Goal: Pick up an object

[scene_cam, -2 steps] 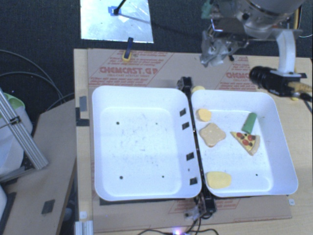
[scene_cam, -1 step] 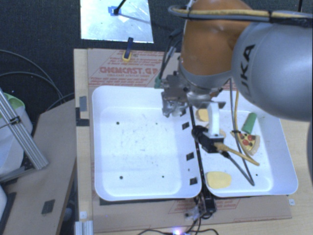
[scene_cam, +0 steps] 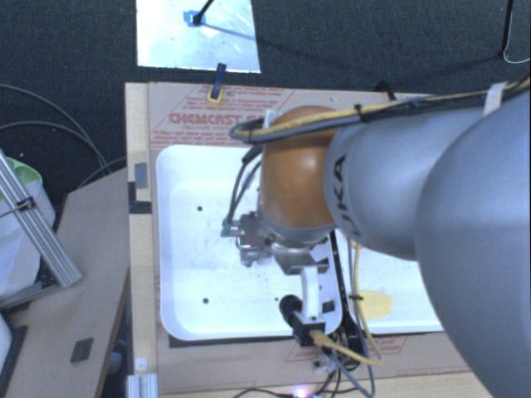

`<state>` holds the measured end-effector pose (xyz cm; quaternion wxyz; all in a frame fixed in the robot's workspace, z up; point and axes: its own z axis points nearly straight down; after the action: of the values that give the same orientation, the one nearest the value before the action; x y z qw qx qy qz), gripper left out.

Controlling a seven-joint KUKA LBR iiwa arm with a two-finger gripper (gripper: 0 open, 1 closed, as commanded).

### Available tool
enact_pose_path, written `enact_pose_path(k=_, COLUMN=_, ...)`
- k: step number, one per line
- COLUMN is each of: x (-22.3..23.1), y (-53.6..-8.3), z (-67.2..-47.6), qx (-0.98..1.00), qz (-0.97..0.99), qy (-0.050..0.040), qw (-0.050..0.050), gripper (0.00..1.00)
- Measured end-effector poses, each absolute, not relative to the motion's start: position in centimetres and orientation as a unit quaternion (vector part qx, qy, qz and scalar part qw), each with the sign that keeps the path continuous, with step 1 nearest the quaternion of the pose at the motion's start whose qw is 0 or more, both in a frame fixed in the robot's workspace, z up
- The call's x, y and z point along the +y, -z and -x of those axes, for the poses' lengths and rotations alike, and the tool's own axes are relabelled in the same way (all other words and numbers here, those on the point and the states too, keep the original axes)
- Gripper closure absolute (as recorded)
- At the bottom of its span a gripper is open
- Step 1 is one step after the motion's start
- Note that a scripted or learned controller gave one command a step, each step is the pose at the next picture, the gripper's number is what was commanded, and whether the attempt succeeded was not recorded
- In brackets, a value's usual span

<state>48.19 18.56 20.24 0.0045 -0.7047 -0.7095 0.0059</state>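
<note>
1. Yellow object looks like the only obvious thing to grab. It's pale and flat-ish, lying on white bin floor close to the desk's front edge, in the right half, partly tucked under the arm.
2. Can't say which bin it's in, since the arm covers the divide. My guess is the right one.
3. The wrist with the orange band hangs pointing down over the left bin, toward its right side and not over the yellow object. Probably posed for a straight-down grab, but the floor there looks bare.
4. Jaws: honestly can't tell if they're open or closed, because the wrist blocks them from above.
5. So I'd call the pick not done yet.
</note>
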Motion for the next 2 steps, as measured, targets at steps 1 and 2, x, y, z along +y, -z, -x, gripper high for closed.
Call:
enact_pose_path(k=1, x=10.6, y=-16.1, z=-54.4, qx=-0.704, qz=0.710, qy=-0.0012, qw=-0.002, gripper=1.00)
enact_pose_path(k=2, x=2.3, y=-29.5, z=-57.2, qx=-0.704, qz=0.710, qy=0.0053, qw=-0.007, gripper=1.00)
